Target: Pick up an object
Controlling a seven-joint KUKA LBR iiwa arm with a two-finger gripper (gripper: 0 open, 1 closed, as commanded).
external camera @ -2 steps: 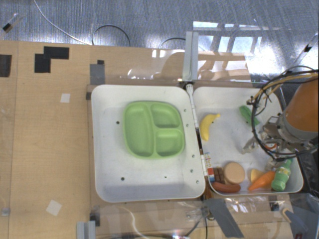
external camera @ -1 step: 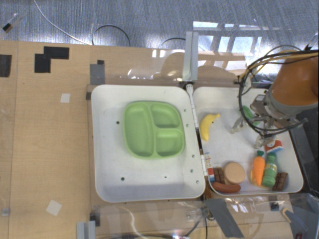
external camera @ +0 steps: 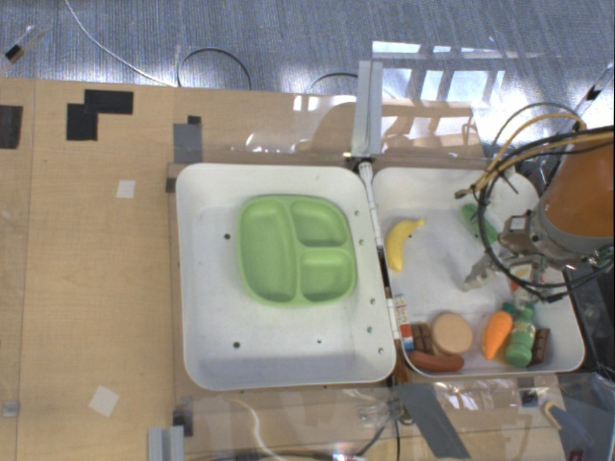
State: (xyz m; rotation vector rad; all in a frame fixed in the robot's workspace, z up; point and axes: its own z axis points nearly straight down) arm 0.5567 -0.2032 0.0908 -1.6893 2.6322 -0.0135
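My gripper (external camera: 504, 282) hangs over the right side of the right bin (external camera: 437, 185), below the grey wrist and orange band. It is open, and its fingers stand apart above the bin floor with nothing held between them. Just below it lie an orange carrot (external camera: 496, 333) and a green bottle (external camera: 520, 342). A yellow banana (external camera: 401, 241) lies to its left, near the bin divider. A round tan bun (external camera: 452, 333) and a brown sausage (external camera: 437, 360) sit at the bin's front edge. A green item (external camera: 478, 221) is partly hidden by cables.
The left bin (external camera: 207, 257) holds a green divided plate (external camera: 295, 249). Black and yellow cables (external camera: 509, 161) loop over the right bin's back right corner. A brown bar (external camera: 543, 344) lies by the bottle. A metal post (external camera: 366, 113) stands behind the divider.
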